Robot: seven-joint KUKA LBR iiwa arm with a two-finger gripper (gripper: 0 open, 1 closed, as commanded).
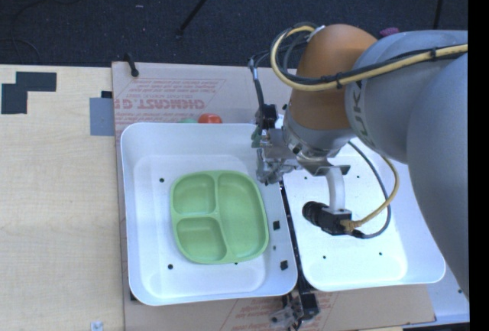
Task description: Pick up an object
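Where the two white bins meet, you see the claw [269, 169] low over the upper right corner of the left bin [145, 276]; whether its jaws are apart or together cannot be told. A green divided plate [219, 216] lies flat in the left bin, near the claw, apparently untouched.

Cardboard sheet [164, 96], red print (upside down), not legible
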